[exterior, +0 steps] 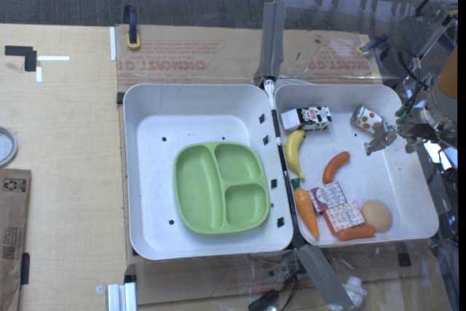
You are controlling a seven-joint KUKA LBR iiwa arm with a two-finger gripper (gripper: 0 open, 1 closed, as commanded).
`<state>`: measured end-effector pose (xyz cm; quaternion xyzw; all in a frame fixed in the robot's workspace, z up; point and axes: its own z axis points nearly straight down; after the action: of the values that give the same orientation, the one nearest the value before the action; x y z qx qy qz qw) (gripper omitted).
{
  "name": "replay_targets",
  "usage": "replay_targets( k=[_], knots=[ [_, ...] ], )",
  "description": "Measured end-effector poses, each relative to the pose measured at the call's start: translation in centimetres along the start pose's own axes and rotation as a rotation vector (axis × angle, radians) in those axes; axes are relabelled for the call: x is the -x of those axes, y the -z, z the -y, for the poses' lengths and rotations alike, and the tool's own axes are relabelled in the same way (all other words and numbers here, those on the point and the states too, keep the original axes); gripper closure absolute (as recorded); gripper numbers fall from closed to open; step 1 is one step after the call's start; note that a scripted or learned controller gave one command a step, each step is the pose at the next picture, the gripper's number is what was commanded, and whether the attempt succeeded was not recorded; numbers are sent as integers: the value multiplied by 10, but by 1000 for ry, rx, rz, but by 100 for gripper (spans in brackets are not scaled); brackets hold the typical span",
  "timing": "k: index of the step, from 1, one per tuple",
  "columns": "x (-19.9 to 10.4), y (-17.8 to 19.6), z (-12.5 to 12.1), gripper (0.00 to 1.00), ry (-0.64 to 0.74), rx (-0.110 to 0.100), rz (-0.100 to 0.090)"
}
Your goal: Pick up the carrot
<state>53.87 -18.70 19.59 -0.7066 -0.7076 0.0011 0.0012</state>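
A pale wooden bench (58, 156) carries two shallow white bins side by side, with cardboard under them. The end effector (389, 136) sits at the right bin's (408, 229) far right side, low over the white floor, just beside a crumpled silver packet (366, 118). Whether it is wide or narrow cannot be told; its tip is small and blurred against the arm's dark hardware. The carrot (306, 213) lies well to the end effector's left and nearer the camera, against the bin's left wall, just below a banana (294, 151). Between carrot and end effector lies a red sausage (335, 166). The arm is cut off at the right edge. A green divided plate (222, 187) fills the left bin (145, 120).
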Motion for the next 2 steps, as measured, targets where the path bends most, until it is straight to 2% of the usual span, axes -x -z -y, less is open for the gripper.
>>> replay_targets(
  k=[1, 2],
  knots=[
    [-94, -89, 18, 0, -89, -1, 0],
    [-92, -80, 18, 100, -94, -2, 0]
  ],
)
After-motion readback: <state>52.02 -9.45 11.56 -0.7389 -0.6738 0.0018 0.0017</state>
